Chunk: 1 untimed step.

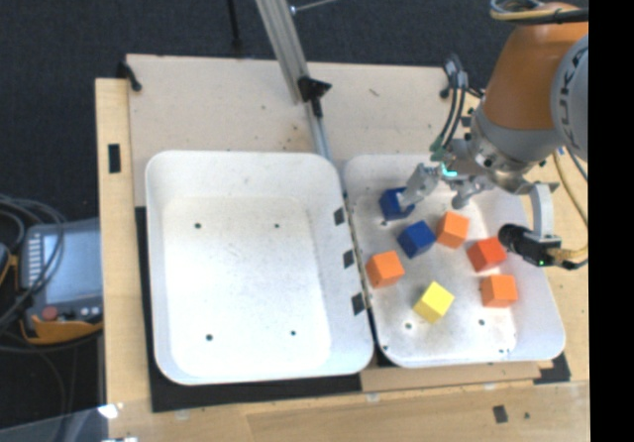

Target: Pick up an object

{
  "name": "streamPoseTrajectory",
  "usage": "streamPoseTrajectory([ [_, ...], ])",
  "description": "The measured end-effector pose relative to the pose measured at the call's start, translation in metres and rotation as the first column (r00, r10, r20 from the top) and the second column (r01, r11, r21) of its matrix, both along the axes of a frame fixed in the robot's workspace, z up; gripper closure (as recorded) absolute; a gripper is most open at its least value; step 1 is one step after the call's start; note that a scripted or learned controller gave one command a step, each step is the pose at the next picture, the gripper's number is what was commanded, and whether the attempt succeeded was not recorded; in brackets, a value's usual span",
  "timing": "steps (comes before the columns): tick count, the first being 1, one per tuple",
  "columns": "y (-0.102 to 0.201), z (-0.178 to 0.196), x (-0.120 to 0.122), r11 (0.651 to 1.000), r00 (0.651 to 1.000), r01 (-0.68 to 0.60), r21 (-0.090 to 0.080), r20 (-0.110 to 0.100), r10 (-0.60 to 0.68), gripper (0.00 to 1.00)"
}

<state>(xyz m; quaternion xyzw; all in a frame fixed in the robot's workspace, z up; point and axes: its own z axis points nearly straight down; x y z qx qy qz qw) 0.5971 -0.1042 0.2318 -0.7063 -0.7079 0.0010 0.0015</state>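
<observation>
Left bin [248, 262]: lying wide and white on the bench, its floor speckled with small dark dots.
Right bin [535, 336]: sitting just beside the left bin and holding all the blocks.
Orange blocks: one [384, 268] is resting near the bin's left wall, another [454, 229] is sitting just right of the lower blue block, a third [498, 289] is lying toward the right side.
Blue blocks: one [393, 202] is sitting at the upper left of the bin, touching or nearly touching the left finger; the other [417, 237] is lying just below it.
Yellow block [433, 301]: resting tilted like a diamond, low in the middle of the bin.
Gripper [443, 185]: hanging with its two fingers spread apart and nothing between them.
Red block [486, 254]: sitting between two orange blocks, its right edge partly covered by a black part.
Arm [530, 83]: reaching in from the right, hiding the bin's upper right corner.
</observation>
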Motion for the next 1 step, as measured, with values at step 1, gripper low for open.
streamPoseTrajectory([
  [1, -0.0001, 0.0022, 0.0008, 1.0, 1.0, 0.001, -0.001, 0.005, -0.001, 0.0],
])
